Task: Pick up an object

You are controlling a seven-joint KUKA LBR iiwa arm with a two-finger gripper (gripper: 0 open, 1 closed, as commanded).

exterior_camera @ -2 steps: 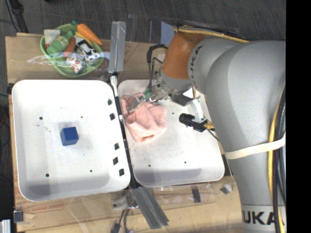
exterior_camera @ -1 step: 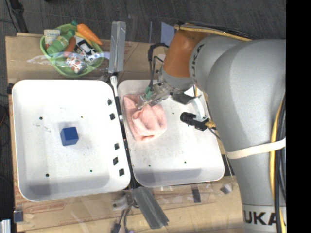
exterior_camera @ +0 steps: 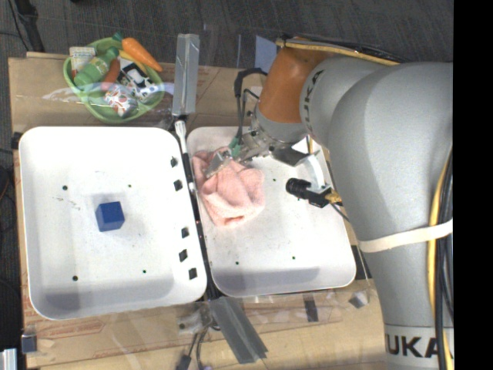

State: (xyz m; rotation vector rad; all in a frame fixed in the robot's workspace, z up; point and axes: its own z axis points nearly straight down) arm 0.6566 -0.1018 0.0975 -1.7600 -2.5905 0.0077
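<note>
Pink crumpled cloth (exterior_camera: 230,192) in rt bin (exterior_camera: 323,260); jaws' state can't tell, at cloth's top edge.

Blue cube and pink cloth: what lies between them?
In the camera view, the bins' two adjoining white walls with small black clips, between blue cube and pink cloth.
</note>
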